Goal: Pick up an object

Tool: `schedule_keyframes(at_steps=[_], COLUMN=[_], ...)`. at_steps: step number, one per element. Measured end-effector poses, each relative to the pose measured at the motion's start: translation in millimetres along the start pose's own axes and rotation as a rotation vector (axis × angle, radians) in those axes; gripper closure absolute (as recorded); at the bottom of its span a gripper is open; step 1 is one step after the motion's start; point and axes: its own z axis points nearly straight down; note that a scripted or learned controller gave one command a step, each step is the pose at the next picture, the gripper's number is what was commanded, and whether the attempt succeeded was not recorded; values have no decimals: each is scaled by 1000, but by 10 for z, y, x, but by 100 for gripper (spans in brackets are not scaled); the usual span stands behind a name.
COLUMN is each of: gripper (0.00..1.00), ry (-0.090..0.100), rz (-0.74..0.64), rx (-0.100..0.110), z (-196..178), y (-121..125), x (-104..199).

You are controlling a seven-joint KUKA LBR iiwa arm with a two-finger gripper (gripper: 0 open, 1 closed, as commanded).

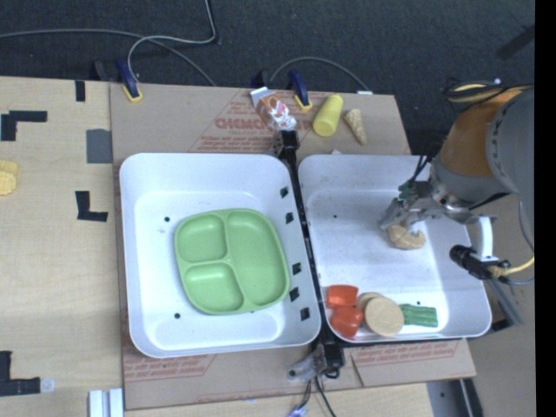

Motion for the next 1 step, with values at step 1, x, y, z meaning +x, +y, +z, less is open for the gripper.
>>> schedule_keyframes(at_steps=[1], gripper=[100], ry=[7], rz=[-1], rx=[9], z=[-25], y=[17], x=[771])
